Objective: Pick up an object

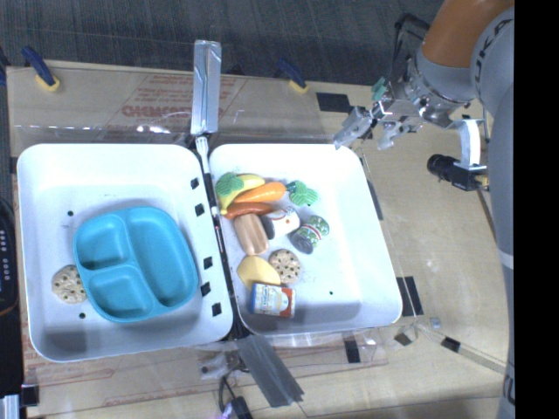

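Currently the gripper (354, 132) hung over the right bin's (371, 260) far right corner, fingers spread, nothing held. The toy pile, carrot (256, 196) on top, lay down-left; its long axis ran left-right.

In the right bin (367, 234), the toys crowd the left half: a carrot (256, 195), a hot dog (250, 232), a cookie (284, 265) and a small carton (271, 300) lie close together, with little gap between them. The right half of this bin floor is bare, so there is room to come down there. In the left bin (44, 173), the blue tray (135, 262) takes the middle, and a cracker (67, 284) lies just beside its left edge. The strip above the tray is free. The hand (362, 129) hangs over the counter (437, 260), just outside the right bin's far right corner.
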`<state>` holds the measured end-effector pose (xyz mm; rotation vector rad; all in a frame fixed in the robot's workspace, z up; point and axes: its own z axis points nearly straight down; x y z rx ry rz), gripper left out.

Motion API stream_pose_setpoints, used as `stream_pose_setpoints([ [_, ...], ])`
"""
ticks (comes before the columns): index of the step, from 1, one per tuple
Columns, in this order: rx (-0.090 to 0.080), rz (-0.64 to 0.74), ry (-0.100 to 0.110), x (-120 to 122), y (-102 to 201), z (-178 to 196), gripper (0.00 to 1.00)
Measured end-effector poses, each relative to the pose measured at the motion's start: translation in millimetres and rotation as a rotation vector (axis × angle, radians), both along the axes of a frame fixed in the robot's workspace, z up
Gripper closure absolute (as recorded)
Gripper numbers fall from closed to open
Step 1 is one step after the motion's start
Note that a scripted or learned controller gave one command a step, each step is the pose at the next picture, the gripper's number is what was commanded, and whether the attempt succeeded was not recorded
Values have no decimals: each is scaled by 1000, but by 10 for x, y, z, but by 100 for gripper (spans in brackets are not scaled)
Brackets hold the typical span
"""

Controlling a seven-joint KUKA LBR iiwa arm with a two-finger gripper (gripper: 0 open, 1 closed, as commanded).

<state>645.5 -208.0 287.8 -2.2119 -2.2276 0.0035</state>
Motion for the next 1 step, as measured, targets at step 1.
stream_pose_setpoints([
  [1, 4, 259, 5, 105, 243, -1366, 0],
])
